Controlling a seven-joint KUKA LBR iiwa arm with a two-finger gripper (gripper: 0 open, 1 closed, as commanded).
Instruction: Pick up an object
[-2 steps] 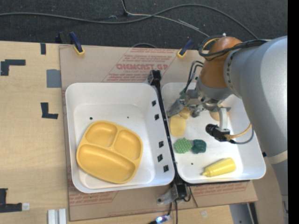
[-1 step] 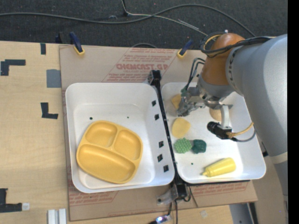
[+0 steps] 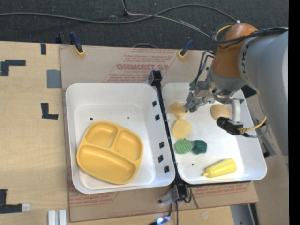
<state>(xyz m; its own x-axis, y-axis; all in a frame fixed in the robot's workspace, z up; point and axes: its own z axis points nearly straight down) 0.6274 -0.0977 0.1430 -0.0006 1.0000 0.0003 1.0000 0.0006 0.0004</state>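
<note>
While the claw [image 3: 191, 103] hovers beside a pale yellow piece [image 3: 177, 110], I cannot tell its state.

Arm [image 3: 262, 55] cut off by right edge of view; gripper [image 3: 193, 103] fingertips too small to tell apart; pale round piece [image 3: 220, 111] partly hidden behind wrist hardware; small dark items along divider [image 3: 161, 125] too small to identify.

We see a robotics laboratory: a wooden surface [image 3: 28, 125] carries a cardboard sheet [image 3: 140, 67] held by blue clamps [image 3: 76, 43], two white bins [image 3: 75, 95] fixed side by side, loose cables [image 3: 140, 15] trailing behind, and an industrial arm [image 3: 262, 64] mounted alongside.
</note>
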